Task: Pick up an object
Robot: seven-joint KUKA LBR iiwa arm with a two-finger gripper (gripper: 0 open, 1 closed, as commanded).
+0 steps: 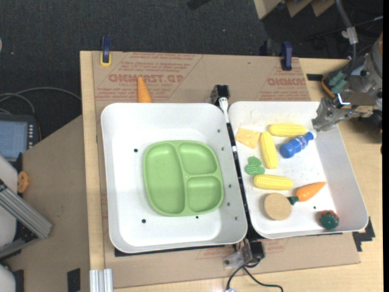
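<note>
I see the pincer (pixel 322 119) at the right bin's (pixel 349 181) far edge, just beside the blue bottle (pixel 295 145); I cannot tell its state, so next I must descend onto the bottle.

The brown cardboard sheet (pixel 182 72) under the two bins carries red print along its far edge. Behind the left bin, large red letters read roughly "CHEMFAST G.P", with a line of smaller red print above them that is too small to read. Behind the right bin a similar red word shows, partly cut off and blurred, not fully legible.
</note>
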